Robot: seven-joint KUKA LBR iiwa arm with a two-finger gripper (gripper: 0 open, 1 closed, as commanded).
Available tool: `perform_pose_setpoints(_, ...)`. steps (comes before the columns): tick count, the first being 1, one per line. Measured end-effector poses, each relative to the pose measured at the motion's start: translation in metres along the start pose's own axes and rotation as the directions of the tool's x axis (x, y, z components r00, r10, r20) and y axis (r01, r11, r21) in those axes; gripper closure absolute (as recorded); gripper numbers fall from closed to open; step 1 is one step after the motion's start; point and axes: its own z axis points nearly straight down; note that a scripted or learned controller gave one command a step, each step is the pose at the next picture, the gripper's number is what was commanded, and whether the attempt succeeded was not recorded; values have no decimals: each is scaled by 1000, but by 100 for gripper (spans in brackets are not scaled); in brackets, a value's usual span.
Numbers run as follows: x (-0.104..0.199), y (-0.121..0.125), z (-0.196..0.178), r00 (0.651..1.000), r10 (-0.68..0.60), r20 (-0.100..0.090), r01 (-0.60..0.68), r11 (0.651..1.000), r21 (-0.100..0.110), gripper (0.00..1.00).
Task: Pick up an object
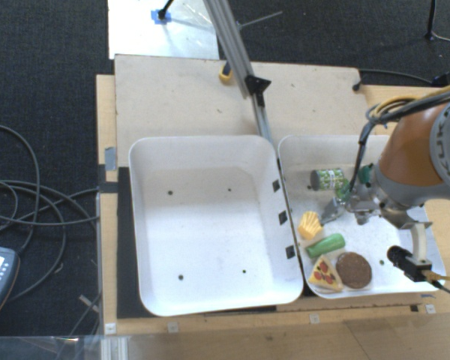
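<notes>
**Q:** White plastic on the left, what is it?

**A:** White plastic forms the left bin (202,223), shallow, with a few small dark dots on its floor. Its right wall touches the right bin (300,152).

**Q:** What lies in the right bin?

**A:** Near its left wall sits a yellow ridged toy (309,224). Below it lies a green pickle-shaped piece (327,244), tilted. At the front edge rests a pizza slice (325,274), yellow with red spots, touching a round brown patty (354,270). Toward the back lies a small green-and-white can (328,178) on its side.

**Q:** And the gripper?

**A:** The gripper (336,210) hangs between the can and the yellow toy, under the grey and orange arm (412,160). I cannot tell whether it is parted or closed; nothing visibly sits in it.
</notes>
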Motion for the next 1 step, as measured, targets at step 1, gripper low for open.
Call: perform_pose_setpoints(1, -1, 2, -14, 1000, 0, 2, 0, 1000, -8, 100)
